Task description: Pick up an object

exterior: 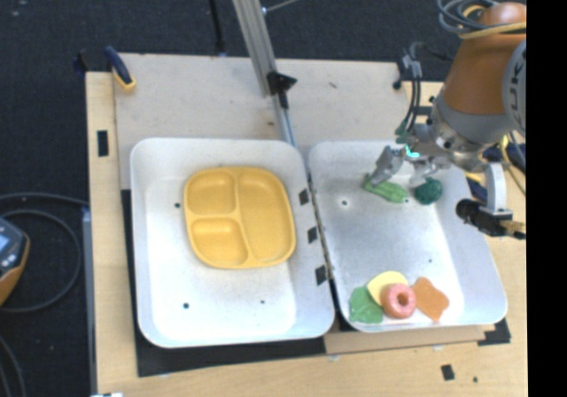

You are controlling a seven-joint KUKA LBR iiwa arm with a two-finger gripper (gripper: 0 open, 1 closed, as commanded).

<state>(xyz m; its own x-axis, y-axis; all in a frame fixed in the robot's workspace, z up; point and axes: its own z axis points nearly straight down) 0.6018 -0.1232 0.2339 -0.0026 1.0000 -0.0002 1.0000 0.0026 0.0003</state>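
Note:
In the right bin (390, 236), my gripper (404, 181) hangs low over the far part with its two fingers spread open. A light green elongated piece (384, 191) lies on the bin floor just under the left fingertip. By the right fingertip sits a dark green round piece (429, 191). Nothing is held between the fingers. At the bin's near edge lies a cluster: a pink donut (400, 301), a yellow piece (386, 284), an orange piece (431, 298) and a green piece (362, 306).
The left bin (159, 298) holds a yellow divided plate (239, 215). A metal pole (252, 27) rises behind the bins near their shared wall. The grey and orange arm (483, 76) enters from the right, over the right bin's far corner.

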